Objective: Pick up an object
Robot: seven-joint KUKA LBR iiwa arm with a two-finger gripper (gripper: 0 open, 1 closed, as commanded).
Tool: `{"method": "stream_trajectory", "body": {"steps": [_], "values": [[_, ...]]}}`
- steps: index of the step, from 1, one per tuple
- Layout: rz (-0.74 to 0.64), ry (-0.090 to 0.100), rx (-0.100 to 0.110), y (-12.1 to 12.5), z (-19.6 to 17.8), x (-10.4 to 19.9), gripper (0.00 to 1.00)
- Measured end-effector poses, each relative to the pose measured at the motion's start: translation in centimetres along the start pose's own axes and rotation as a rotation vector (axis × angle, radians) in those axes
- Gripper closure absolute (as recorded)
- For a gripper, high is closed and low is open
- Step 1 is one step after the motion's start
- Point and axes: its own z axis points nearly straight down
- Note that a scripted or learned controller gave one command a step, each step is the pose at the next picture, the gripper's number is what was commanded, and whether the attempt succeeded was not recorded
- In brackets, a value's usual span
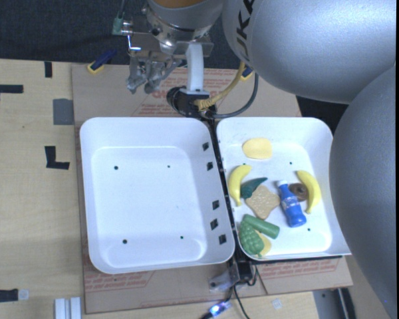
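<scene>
- The arm's end effector (145,78) hangs above the surface beyond the bins; whether it is wide or narrow cannot be told.
- The toys, including a blue bottle (292,207), lie well apart in the right bin (319,135), partly overlapping.

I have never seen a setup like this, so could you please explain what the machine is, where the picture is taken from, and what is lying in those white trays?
One camera looks down at a slant on a bench. The big grey shape is a robot arm reaching in from the right; its gripper hangs above the far edge of the left bin, with nothing seen between its fingers. The right bin holds toy foods: two bananas, a yellow round piece, a blue bottle, a tan cracker-like piece and a green vegetable.
</scene>
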Motion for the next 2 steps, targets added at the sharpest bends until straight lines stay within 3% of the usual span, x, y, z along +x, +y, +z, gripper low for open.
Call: {"method": "stream_trajectory", "body": {"steps": [1, 2], "values": [[-0.001, 0.001, -0.002, 5.5, -6.9, 0.0, 1.00], [-0.003, 0.001, 0.000, 5.3, -13.2, 0.1, 1.00]]}}
